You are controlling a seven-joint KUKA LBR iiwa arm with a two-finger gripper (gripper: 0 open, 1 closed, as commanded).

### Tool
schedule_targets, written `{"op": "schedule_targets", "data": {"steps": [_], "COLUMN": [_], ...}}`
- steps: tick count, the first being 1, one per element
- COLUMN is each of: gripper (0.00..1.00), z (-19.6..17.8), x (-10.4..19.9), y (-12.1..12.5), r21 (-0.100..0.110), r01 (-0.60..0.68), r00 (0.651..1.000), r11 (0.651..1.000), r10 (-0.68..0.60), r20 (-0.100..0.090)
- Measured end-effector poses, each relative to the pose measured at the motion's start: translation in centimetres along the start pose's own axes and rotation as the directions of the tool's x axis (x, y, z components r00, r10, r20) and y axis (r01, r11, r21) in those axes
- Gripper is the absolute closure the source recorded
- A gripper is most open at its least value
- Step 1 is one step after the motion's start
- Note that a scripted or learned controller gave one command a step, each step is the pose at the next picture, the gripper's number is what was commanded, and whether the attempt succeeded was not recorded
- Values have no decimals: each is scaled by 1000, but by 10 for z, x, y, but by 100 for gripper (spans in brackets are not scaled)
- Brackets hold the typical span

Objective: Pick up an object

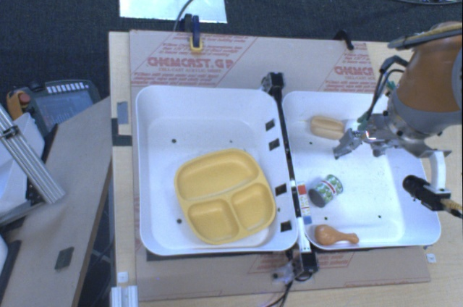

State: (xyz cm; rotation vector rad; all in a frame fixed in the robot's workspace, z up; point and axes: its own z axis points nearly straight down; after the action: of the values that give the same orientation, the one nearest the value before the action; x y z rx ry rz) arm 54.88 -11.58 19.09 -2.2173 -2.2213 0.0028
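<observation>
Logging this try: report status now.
Gripper over right bin, beside tan roll, nothing visibly held. Can and orange drumstick lie apart. Nothing in the way.

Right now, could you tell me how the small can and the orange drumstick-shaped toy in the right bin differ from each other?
The small can is a short cylinder, green and white with a grey end, while the orange drumstick-shaped toy is one plain colour, bulbous at one end and tapering to a thin handle. The can lies tilted near the bin's middle; the toy lies close to the near wall. Both lie on their sides in the right bin, apart from the gripper.
</observation>
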Motion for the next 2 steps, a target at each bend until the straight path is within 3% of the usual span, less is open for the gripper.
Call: {"op": "schedule_targets", "data": {"steps": [2], "gripper": [0], "z": [109], "x": [3], "y": [-3], "r21": [-2], "r01": [-1], "r00": [1000], "r11": [1000], "r10": [1], "r20": [0]}}
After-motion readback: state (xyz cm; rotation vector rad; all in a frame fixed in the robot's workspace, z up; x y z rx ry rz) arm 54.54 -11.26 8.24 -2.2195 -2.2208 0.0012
